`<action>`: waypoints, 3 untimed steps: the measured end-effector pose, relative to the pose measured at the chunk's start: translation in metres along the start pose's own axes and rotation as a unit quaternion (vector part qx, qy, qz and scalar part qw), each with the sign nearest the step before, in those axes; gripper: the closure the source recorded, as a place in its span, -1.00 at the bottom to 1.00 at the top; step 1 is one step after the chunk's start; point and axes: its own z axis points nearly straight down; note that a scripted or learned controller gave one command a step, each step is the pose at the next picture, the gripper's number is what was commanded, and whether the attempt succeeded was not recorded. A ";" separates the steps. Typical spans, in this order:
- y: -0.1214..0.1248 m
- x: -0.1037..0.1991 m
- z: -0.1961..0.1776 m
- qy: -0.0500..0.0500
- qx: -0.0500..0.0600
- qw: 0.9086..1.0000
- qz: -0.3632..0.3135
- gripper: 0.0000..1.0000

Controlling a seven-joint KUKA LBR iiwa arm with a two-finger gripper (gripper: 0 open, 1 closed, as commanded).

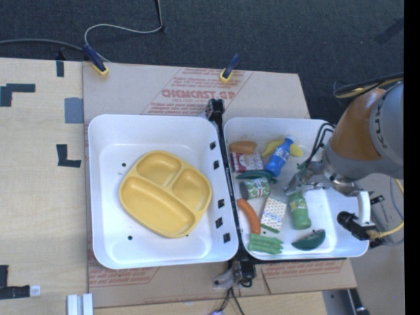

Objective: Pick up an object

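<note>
Your pincer (296, 184) hung low in the right bin (328, 126), its dark fingers reaching down just above the green bottle (299, 211). Whether those fingers were spread or closed could not be told from the view; nothing was visibly caught between them. You had the arm (367, 136) coming in from the right edge, its orange band over the bin's right wall.

Around the pincer lay the clutter you could pick from: a blue bottle (279, 156) tilted beside a yellow piece (296, 151), a brown item (243, 147) near the divider, a small green can (256, 189) at the middle, an orange carrot (249, 215) beside a white patterned packet (273, 213), a green bean-like cluster (265, 243) at the near wall, and a dark green piece (308, 240) to its right.

In the left bin (105, 195) you had a yellow divided plate (165, 193) lying flat, well apart from the pincer. Both bins sat on a cardboard sheet (190, 94).
</note>
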 end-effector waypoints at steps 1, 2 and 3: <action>0.025 0.030 -0.101 0.001 0.002 1.000 -0.001 1.00; 0.051 0.094 -0.148 0.002 0.002 1.000 -0.001 1.00; 0.053 0.151 -0.158 0.002 0.002 1.000 -0.001 1.00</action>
